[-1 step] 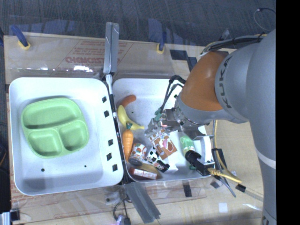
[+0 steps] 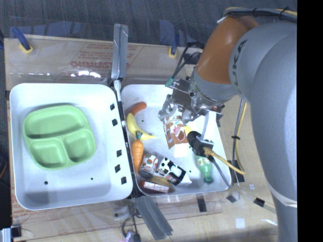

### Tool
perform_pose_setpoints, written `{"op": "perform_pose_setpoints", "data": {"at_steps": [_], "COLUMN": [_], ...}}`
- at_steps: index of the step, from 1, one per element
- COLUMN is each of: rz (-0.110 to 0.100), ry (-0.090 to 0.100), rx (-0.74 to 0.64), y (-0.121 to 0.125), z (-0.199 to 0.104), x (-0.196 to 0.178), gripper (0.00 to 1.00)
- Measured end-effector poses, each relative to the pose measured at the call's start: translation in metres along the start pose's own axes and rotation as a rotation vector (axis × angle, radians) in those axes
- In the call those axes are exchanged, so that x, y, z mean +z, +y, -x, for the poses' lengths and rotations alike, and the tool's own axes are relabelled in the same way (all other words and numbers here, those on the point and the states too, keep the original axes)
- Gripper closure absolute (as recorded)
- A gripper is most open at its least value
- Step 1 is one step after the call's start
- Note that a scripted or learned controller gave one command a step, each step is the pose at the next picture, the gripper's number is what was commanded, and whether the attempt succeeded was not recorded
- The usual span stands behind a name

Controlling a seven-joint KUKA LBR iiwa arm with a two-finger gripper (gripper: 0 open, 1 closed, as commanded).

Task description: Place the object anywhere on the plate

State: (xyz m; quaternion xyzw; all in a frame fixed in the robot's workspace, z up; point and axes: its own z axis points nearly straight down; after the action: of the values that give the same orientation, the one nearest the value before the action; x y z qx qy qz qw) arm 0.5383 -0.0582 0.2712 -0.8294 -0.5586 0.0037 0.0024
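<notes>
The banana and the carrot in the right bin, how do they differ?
The banana is yellow and curved; the carrot is orange and straight. The banana lies higher in the view, with the carrot just below it. Both lie loose along the left wall of the right bin.

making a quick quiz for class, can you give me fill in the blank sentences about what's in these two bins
1. The green plate lies in the ____ bin.
2. The plate has ____ compartments.
3. The banana lies between the sausage above it and the ____ below it.
4. The end effector hangs over the ____ bin.

Missing words: left; three; carrot; right
</notes>
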Motion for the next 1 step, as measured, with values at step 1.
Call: {"op": "perform_pose_setpoints", "data": {"at_steps": [1], "rz": [-0.003], "ry": [-0.001], "rx": [-0.302], "y": [-0.0459], "z": [-0.0767], "x": [0.0242], "gripper": [1.0]}}
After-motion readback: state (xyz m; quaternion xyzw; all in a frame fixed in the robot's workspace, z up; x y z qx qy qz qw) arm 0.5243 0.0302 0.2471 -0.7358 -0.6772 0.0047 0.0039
